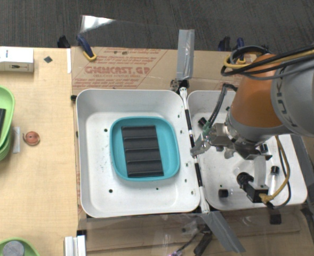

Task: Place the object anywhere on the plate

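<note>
My pincer (236, 149), grip state impossible to tell, hangs over the right bin (290, 191); I should carry the object level to the teal plate (170, 143) at centre frame.

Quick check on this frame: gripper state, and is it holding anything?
gripper: over the right bin, hidden under the arm's wrist; state cannot be told, no held object visible.

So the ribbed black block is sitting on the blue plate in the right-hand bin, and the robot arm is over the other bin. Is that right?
Not quite. The camera view shows the blue plate, with the ribbed black block lying on it, in the left bin, not the right-hand one. The arm's gripper is over the right bin.
</note>
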Controlling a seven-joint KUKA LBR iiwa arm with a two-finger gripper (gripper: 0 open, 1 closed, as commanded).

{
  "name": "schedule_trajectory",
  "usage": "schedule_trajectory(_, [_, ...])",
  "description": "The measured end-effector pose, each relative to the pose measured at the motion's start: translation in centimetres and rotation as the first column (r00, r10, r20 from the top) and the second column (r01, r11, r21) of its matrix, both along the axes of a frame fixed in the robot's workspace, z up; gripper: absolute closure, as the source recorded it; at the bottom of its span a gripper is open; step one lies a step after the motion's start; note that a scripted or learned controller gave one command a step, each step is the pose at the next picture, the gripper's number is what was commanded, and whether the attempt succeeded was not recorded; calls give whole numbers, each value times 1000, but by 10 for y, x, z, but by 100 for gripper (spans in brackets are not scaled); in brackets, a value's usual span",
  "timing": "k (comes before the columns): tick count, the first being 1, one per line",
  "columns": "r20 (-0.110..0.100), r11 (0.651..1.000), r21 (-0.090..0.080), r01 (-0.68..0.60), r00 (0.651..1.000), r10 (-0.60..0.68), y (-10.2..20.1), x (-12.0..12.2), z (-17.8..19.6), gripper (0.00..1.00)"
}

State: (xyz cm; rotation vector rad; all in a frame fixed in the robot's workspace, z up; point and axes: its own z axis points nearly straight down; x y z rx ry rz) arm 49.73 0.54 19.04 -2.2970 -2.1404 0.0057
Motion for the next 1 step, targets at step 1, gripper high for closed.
schedule_trajectory(1, [0,999,-1,53,999,-53,-64,25,0,0])
